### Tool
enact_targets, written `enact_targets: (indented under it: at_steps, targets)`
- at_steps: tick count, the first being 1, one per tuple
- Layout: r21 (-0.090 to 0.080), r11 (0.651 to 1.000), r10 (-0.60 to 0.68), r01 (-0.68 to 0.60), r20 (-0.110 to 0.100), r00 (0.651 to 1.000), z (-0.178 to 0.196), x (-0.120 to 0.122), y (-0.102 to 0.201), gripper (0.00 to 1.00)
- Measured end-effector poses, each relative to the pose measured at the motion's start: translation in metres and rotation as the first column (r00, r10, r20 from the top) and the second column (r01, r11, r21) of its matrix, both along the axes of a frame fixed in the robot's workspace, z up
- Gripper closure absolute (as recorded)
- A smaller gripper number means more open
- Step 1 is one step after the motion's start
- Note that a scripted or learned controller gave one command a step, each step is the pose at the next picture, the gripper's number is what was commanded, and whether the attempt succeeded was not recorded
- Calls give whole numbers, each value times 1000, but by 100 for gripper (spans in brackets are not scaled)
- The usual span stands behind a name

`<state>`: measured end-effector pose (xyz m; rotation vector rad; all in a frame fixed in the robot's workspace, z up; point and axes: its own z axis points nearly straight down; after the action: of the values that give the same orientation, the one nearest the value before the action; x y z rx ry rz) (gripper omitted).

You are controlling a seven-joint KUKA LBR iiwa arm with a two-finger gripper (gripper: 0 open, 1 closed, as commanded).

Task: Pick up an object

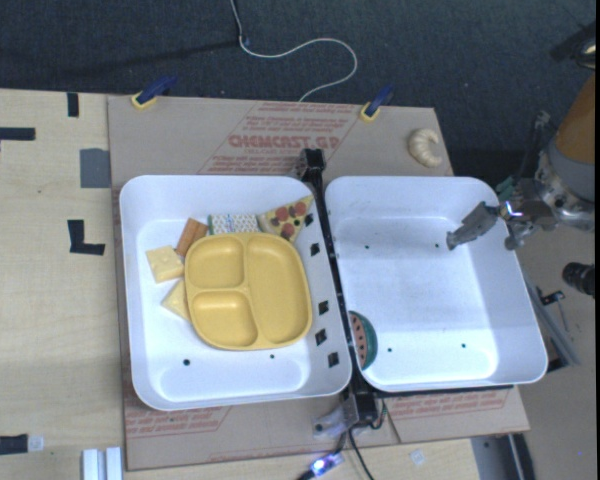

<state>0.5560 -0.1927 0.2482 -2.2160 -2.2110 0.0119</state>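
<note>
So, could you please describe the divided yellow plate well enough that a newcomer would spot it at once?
Start with the left-hand shallow white bin of the two on the bench. In its middle lies a rounded-square yellow plastic plate with three compartments. It is by far the largest item there, lying over the small flat tan and patterned pieces that poke out along its upper and left edges.

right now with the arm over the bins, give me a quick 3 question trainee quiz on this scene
1. True or false: the yellow divided plate lies in the right bin.
2. Which bin is the end effector over? A) left bin B) right bin
3. Fill in: the small pieces beside the plate are in the ___ bin.

Key: 1 false, it lies in the left bin. 2 B, near its upper right corner. 3 left, the cracker-like pieces lie along the plate's left and top edges.
</note>
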Motion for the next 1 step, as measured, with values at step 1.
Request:
enact_targets:
  at_steps: [1]
  targets:
    - [-3,1000,3,-3,12,1000,7,2,0,0]
